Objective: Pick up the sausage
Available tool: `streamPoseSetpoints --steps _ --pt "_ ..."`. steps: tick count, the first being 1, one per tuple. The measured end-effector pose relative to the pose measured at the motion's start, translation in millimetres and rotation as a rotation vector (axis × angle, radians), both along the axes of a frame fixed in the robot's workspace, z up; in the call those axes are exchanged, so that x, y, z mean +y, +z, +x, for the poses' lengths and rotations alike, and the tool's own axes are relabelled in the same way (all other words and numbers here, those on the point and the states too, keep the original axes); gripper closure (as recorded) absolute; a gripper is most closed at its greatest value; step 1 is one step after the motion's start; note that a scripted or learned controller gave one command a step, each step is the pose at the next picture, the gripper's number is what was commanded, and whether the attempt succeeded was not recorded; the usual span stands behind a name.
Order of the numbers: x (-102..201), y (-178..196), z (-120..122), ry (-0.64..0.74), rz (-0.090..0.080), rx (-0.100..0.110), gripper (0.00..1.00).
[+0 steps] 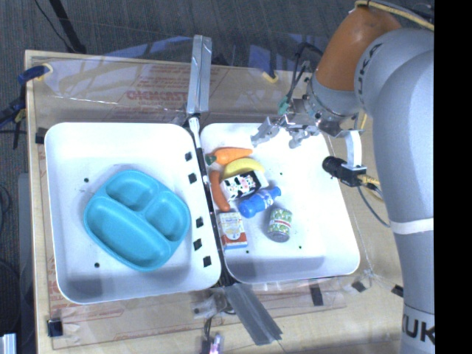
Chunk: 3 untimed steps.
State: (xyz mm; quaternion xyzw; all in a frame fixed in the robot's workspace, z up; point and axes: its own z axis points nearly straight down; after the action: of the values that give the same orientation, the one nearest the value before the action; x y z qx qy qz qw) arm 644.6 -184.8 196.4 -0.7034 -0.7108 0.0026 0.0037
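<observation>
The sausage is a reddish-orange stick lying lengthwise along the left wall of the right bin, partly under a banana. My gripper hovers over the bin's far end, up and to the right of the sausage and apart from it. Its fingers are spread open with nothing between them.
Around the sausage lie an orange carrot, a black-and-white toy, a blue bottle, a small can and a juice carton. The left bin holds a blue divided plate.
</observation>
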Motion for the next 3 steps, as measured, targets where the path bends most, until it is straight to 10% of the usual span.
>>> streamPoseSetpoints --steps 1,3 --pt "2.0 6.4 0.7 0.008 0.001 0.006 1.0" --pt "46.0 62.2 -38.7 -0.07 -0.001 0.006 1.0"
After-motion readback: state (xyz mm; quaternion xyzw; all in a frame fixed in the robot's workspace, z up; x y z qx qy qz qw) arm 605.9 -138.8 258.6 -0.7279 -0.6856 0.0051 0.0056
